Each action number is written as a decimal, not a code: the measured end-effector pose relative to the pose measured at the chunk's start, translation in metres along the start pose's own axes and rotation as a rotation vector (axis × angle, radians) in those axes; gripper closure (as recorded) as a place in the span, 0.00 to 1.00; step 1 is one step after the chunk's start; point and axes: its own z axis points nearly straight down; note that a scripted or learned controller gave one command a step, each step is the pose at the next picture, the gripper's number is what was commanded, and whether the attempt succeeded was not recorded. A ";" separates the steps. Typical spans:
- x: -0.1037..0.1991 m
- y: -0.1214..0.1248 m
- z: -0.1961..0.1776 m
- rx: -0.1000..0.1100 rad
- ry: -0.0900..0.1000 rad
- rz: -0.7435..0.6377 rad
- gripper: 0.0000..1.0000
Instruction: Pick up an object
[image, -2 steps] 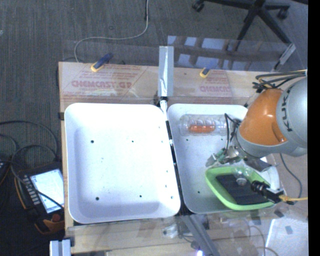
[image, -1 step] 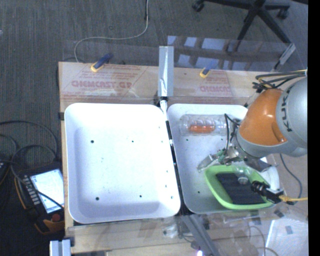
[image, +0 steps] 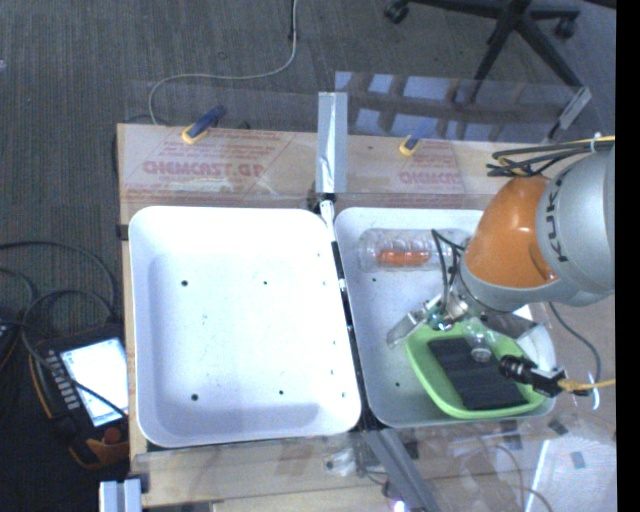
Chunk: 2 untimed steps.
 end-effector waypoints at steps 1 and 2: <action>0.011 -0.039 -0.001 -0.011 -0.002 0.073 0.00; 0.011 -0.036 -0.011 -0.014 0.002 0.071 1.00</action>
